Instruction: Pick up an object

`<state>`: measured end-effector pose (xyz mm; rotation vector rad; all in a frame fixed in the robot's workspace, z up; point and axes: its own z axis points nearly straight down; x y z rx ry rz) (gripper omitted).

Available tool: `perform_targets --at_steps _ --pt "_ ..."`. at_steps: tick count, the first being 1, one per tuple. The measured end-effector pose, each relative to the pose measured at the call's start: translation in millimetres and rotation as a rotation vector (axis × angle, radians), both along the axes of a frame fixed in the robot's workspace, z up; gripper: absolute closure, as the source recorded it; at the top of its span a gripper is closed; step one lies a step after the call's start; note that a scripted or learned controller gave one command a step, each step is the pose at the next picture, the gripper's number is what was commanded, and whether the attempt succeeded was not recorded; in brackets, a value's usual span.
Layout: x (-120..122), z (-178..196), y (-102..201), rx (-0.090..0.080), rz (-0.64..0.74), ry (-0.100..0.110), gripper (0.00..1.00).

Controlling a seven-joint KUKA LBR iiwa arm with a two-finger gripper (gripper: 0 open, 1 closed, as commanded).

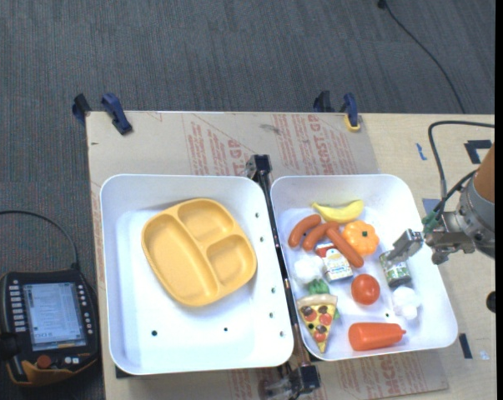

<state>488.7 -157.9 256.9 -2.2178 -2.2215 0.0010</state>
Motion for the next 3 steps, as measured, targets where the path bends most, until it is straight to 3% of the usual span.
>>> perform_targets --at_steps 1,2,3 --pt "12 -153 -20 0.001 -0.003 0.001 0.0" --pt "13 -144 -19 0.003 -0.007 0.003 1.0" --pt "37 -52 37 0.0 0.001 -0.001 1.0"
